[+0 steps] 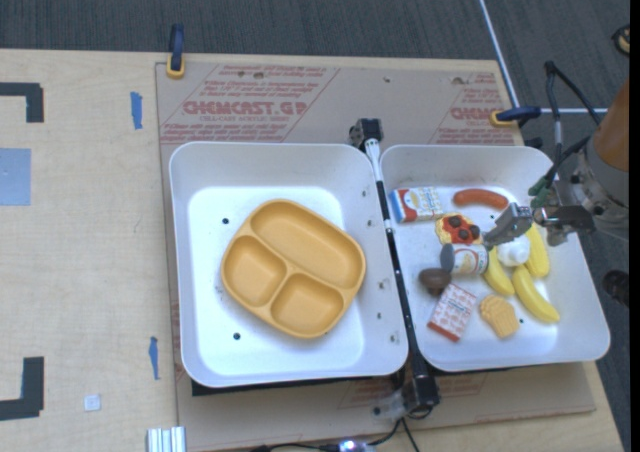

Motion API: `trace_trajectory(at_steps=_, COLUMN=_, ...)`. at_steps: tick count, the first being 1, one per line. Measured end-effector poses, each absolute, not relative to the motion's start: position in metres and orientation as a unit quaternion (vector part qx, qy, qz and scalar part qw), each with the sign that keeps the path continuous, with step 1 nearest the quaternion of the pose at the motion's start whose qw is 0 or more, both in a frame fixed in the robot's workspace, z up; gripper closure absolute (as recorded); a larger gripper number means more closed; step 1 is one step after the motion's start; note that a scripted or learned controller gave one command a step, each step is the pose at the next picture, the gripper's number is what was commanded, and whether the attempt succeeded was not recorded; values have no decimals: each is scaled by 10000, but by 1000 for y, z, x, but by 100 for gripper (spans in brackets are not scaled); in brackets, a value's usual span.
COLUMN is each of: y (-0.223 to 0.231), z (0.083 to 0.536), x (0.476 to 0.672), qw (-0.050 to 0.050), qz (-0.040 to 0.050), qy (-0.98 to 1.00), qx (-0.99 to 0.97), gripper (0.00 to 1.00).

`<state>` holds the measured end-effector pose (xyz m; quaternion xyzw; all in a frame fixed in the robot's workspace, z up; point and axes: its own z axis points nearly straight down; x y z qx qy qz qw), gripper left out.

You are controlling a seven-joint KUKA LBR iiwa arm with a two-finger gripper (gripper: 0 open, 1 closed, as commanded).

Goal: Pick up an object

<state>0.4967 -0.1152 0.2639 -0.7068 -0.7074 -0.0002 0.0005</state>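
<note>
My gripper (533, 227) hangs over the right side of the right bin (580, 340), coming in from the right edge. Its fingers (506, 227) are spread and it is open, with nothing held between them. Just below it lie a small white round object (513, 253) and a bunch of yellow bananas (524, 283). Left of the gripper are a red and yellow toy (458, 230) and a small can (466, 261). A red sausage (480, 198) lies toward the bin's back.
The right bin also holds a red and white carton (417, 203), a brown lump (433, 280), a red and white packet (452, 312) and an orange cookie (498, 316). The left bin (200, 240) holds a yellow divided plate (292, 267).
</note>
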Motion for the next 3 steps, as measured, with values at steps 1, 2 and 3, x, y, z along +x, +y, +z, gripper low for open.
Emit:
trace_trajectory(at_steps=1, y=-123, z=121, x=496, qw=7, qz=2, qy=-7068, qx=-7074, gripper=0)
trace_trajectory(at_steps=2, y=-92, z=86, x=482, qw=-20, qz=-26, qy=-7075, qx=-7067, gripper=0)
trace_trajectory(at_steps=3, y=-93, z=96, x=483, qw=-39, qz=-29, qy=-7070, qx=-7072, gripper=100)
